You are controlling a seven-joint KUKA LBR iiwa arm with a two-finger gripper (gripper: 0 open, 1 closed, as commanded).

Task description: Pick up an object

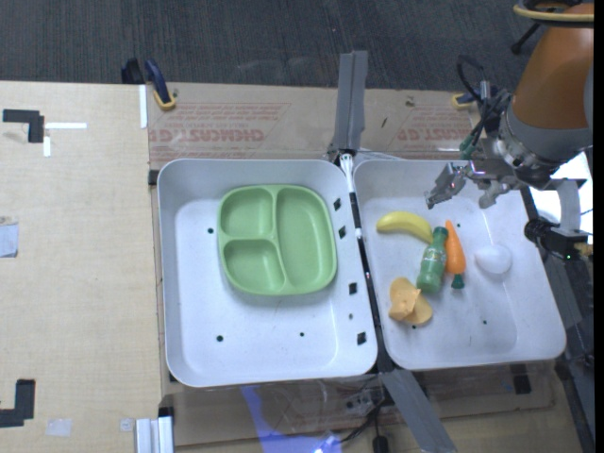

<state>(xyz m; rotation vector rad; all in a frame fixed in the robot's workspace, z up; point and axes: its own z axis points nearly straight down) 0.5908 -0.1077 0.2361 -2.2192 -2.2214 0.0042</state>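
Note:
In the right bin (528, 343) lie a yellow banana (406, 225), a small green bottle (432, 263), an orange carrot (455, 250), a white rounded object (493, 260) and a yellow-orange crumpled piece (411, 302). The bottle and the carrot touch side by side. My gripper (465, 192) hangs over the bin's far part, above and to the right of the banana. It is open, with nothing between its fingers (441, 190).
The left bin (189, 328) holds a light green divided plate (277, 241). A grey divider bar (351, 102) rises behind the gap between the bins. Cardboard (245, 125) lines the back, and a blue-and-yellow clamp (156, 83) sits at its left corner.

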